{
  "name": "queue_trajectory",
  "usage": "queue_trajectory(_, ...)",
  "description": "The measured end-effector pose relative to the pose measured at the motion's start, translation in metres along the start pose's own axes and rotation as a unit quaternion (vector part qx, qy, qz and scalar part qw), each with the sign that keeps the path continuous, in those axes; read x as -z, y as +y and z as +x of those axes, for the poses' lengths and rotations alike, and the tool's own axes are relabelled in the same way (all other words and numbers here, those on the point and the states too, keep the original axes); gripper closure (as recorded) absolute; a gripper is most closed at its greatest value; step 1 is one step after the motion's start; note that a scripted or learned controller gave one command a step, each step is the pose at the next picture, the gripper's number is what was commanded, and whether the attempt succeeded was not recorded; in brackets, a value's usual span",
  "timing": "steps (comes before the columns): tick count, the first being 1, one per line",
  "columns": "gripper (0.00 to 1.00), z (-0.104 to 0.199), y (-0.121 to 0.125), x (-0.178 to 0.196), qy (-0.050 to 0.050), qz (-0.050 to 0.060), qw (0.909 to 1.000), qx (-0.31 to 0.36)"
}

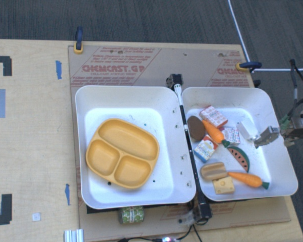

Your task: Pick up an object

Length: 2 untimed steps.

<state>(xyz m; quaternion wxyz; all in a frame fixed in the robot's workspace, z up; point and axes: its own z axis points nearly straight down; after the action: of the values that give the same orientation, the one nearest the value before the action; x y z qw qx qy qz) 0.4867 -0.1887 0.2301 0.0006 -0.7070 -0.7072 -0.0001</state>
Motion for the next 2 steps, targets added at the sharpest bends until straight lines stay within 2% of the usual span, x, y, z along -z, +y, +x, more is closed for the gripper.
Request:
queue_trajectory(1, 0.00, 0.028, 0.015, -0.144, -0.001, -0.002, 1.0000, 0.001)
queue_trajectory(2, 1.00, 0.027, 0.016, -0.133, -0.002, -0.005, 1.0000, 0.000)
